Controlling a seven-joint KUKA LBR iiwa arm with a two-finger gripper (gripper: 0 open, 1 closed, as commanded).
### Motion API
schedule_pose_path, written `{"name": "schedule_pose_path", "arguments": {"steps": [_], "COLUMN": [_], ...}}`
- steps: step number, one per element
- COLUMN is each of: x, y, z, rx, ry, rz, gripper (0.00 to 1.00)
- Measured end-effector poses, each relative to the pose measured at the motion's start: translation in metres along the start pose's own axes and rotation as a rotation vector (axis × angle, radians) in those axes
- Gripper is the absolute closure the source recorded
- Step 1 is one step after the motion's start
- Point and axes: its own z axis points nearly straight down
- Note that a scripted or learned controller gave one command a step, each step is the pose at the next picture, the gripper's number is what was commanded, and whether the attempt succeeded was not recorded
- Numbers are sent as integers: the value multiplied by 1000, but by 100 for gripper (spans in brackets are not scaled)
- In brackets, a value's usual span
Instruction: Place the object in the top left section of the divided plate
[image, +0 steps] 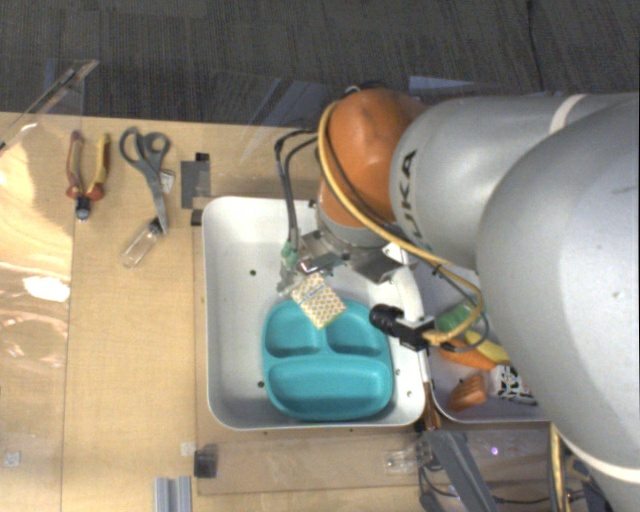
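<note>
Camera view | tool (305, 268) above plate (327, 362), grip state unclear | object (318, 301) overhangs top-left rim; may slide off.

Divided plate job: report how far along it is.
Done: the arm has brought a patterned object to the teal plate in the left bin, at the gripper. In hand: the object hangs over the rim between the two upper sections. Left: getting it into the top left section.
</note>
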Motion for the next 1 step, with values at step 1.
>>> {"name": "schedule_pose_path", "arguments": {"steps": [1], "x": [0], "y": [0], "z": [0], "rx": [0], "ry": [0], "rz": [1], "gripper": [0]}}
